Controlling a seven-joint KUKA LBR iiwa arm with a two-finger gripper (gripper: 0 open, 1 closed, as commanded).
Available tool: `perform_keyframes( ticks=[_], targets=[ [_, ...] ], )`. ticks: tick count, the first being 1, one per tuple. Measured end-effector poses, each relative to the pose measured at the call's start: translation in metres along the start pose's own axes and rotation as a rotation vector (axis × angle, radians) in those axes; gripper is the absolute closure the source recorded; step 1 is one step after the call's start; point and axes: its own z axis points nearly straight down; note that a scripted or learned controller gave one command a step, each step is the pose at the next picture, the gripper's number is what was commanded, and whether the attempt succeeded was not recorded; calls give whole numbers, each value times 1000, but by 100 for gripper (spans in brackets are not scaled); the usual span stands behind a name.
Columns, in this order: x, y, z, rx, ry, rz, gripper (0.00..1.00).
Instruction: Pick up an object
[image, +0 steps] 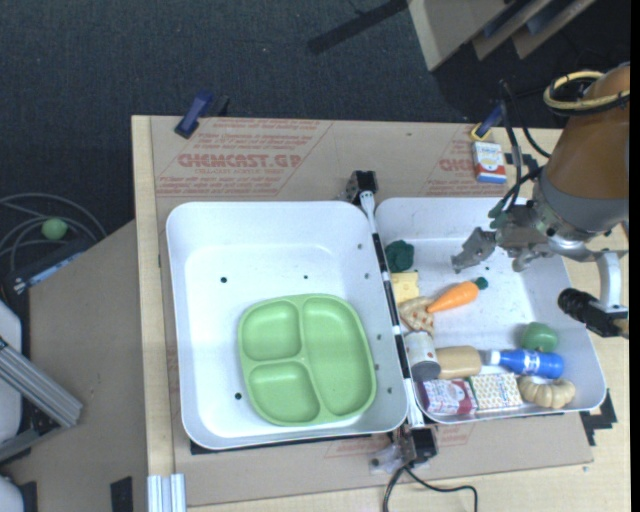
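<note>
My gripper (497, 255) hangs over the back of the right bin (440, 215), open, with nothing between its fingers. Just in front of it and to the left lies an orange carrot (455, 297). Along the bin's left wall sit a dark green piece (400, 254) and a yellow block (405, 288). Near the front lie a tan piece (460, 360), a blue and white bottle (525, 362), a green ball (540, 335), a small printed box (497, 390), a red-labelled pack (447, 397) and a beige ring (553, 392).
The left bin (200, 250) holds a green divided plate (305, 358). A black clamp (362, 186) sits where the two bins meet at the back. A small carton (489, 160) lies on the board behind the right bin. The arm's cables (520, 140) hang at the right.
</note>
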Motion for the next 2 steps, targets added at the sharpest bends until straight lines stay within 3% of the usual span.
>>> perform_keyframes(
  ticks=[1, 2],
  targets=[
    [-13, 2, 117, 0, 0, 1, 0],
    [-13, 2, 107, -2, -1, 1, 100]
  ],
)
